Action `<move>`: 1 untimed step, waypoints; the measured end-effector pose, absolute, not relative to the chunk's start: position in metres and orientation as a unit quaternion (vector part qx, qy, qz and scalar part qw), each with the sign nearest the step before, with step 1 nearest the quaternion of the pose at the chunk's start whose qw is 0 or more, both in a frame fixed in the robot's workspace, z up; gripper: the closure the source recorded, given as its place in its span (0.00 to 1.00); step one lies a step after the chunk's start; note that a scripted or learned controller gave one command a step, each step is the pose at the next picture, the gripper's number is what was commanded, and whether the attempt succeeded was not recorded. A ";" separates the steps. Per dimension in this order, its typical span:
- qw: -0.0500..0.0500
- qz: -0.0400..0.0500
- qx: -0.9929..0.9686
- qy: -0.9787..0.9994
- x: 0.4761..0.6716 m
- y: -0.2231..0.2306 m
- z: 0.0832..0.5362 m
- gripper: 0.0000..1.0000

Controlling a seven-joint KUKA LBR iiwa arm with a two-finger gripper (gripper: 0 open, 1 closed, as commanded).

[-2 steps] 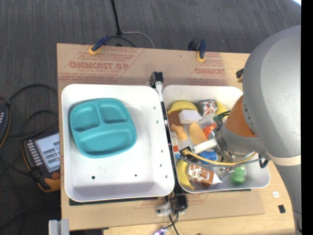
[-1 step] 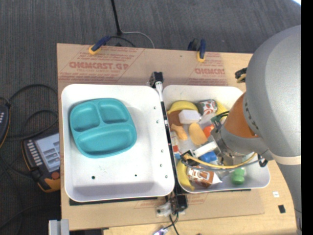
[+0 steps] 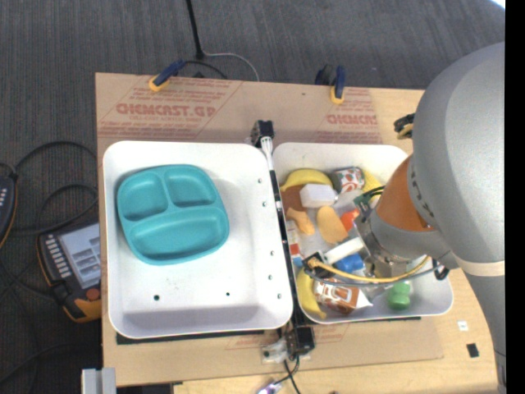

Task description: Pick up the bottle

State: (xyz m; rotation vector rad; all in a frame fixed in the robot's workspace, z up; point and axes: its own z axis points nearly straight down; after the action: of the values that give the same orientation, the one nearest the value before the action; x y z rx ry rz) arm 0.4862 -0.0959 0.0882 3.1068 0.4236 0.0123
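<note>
The tool (image 3: 381,268) hangs low inside the right bin (image 3: 443,302), among the clutter, and the wrist above hides it, so I cannot tell whether it is released or clenched; nothing can be seen held in it. Just beside it, toward the left bin, lies a blue piece (image 3: 351,263), and just beside it on the side of the bin's front rim sits a green piece (image 3: 399,295). A little further off along that rim lies a brown packet (image 3: 338,298). The bottle (image 3: 330,222), as far as it can be made out, is the tan oblong thing lying near the tool on its left-bin side, apart from it. Beyond that come a white block (image 3: 316,194) and a banana (image 3: 299,177). Well away, in the left bin (image 3: 164,314), rests a teal divided plate (image 3: 172,212). Both bins stand on the bench (image 3: 164,105).
</note>
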 end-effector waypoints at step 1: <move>0.003 0.004 0.991 0.135 0.486 -0.096 0.088 0.00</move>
State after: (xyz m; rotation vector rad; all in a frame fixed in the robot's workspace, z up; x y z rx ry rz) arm 0.4862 -0.0958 0.0882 3.1068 0.4236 0.0123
